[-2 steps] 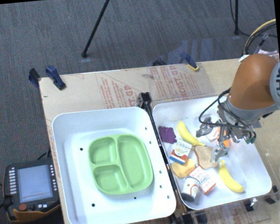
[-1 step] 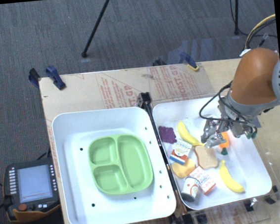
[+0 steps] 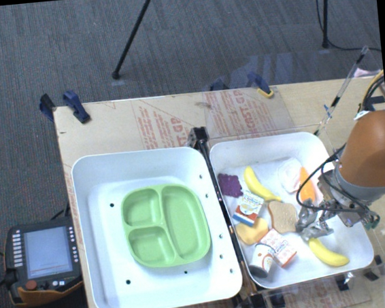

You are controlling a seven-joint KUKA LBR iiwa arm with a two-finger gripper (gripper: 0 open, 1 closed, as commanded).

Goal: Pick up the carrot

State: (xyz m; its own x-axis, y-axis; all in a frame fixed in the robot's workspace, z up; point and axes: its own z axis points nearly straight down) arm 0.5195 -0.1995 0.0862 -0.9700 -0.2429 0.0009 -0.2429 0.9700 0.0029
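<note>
— Where the carrot (image 3: pixel 307 184) lies, can you place it for me?

— It sits in the right bin (image 3: pixel 273 143), toward its right side, an orange wedge running near to far. Part of it is hidden by the arm (image 3: pixel 367 155). Just to its left is a pale, translucent cup-like thing (image 3: pixel 290 174).

— And the gripper (image 3: pixel 314 223)?

— It hangs low in the same bin, just nearer than the carrot, beside a slice of bread (image 3: pixel 281 216). Whether its fingers are spread or closed I cannot tell; the metal parts blur together, and nothing can be made out between them.

— What else is around it?

— A banana (image 3: pixel 328 252) lies near the bin's near right corner, and a second banana (image 3: pixel 257 184) lies farther left. A purple item (image 3: pixel 229 183) sits at the bin's left wall, with small cartons (image 3: pixel 248 209) and a can (image 3: pixel 260 260) toward the near edge.

— The other bin?

— The left bin (image 3: pixel 92 174) holds a green divided tray (image 3: pixel 166 224). Both bins rest on the worktop (image 3: pixel 168 118), and a handheld control pendant (image 3: pixel 43 258) sits off its left edge.
</note>
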